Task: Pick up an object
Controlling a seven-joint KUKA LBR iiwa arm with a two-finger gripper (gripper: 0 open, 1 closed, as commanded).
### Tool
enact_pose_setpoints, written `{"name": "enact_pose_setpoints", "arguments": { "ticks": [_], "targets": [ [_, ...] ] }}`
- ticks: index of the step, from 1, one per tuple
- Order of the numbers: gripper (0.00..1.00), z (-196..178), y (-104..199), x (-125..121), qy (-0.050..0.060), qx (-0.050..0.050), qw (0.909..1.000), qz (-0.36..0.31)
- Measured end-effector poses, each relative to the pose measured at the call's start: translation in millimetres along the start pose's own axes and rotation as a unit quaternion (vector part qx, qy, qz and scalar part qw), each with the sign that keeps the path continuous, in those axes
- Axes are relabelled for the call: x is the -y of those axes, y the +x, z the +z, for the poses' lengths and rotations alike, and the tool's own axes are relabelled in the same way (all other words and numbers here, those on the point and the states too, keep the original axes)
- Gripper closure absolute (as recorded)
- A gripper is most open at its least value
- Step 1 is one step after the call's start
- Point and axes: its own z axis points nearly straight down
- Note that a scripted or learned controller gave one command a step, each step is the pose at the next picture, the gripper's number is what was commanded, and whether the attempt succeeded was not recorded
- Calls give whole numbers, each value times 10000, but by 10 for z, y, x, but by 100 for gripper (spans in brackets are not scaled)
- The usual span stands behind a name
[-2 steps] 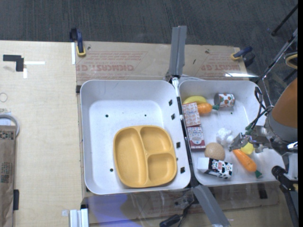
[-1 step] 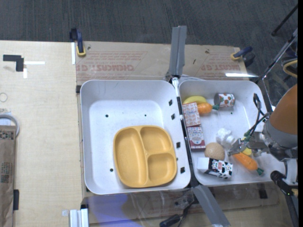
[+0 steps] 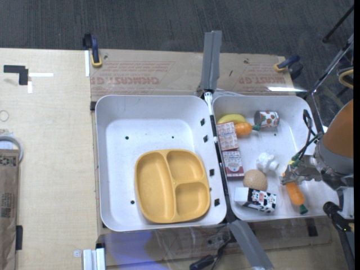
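Toy milk carton [image 3: 256, 199] at the right bin's [image 3: 301, 108] front, gripper [image 3: 293, 176] low beside a toy carrot [image 3: 295, 196].

Whether the fingers are wide or narrow cannot be told; nothing shows between them. That bin also bears a bun [image 3: 255, 179], a red carton [image 3: 229, 149], a banana [image 3: 232, 118], a can [image 3: 266, 119] and a white lump [image 3: 267, 162]. A yellow divided plate [image 3: 171, 185] sits in the left bin [image 3: 112, 151].

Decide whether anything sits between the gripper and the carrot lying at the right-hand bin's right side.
Nothing visible does. The gripper sits directly above the carrot's top end in the right bin; the nearest other item, a white object, lies off to its left.
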Motion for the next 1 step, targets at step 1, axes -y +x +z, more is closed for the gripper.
{"name": "enact_pose_setpoints", "arguments": {
  "ticks": [1],
  "targets": [
    [100,-1052,1458,126,-12,13,9971,764]
  ]
}}
